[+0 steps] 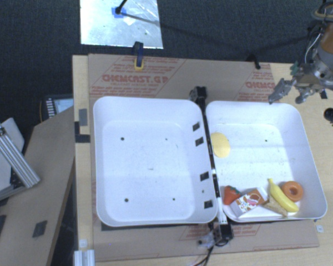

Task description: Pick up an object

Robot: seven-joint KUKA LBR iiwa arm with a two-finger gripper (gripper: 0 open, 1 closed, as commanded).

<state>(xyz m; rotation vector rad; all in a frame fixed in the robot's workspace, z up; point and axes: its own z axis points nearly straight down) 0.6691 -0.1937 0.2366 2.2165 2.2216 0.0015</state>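
My gripper (289, 93) hangs above the far right corner of the right bin (299, 127), with its two fingers spread open and nothing between them. In that bin, a pale yellow round piece (220, 146) lies near the left wall. A red piece (231, 194), a small white and red packet (247, 201), a yellow banana (281, 196) and an orange ring-shaped piece (292, 190) crowd the near edge. The gripper is well away from all of them.
The left bin (150, 159) sits beside the right one, joined by a black clip strip (205, 148). Both rest on a cardboard sheet (155, 76). A shiny metal plate (121, 15) lies on the dark floor beyond the bench.
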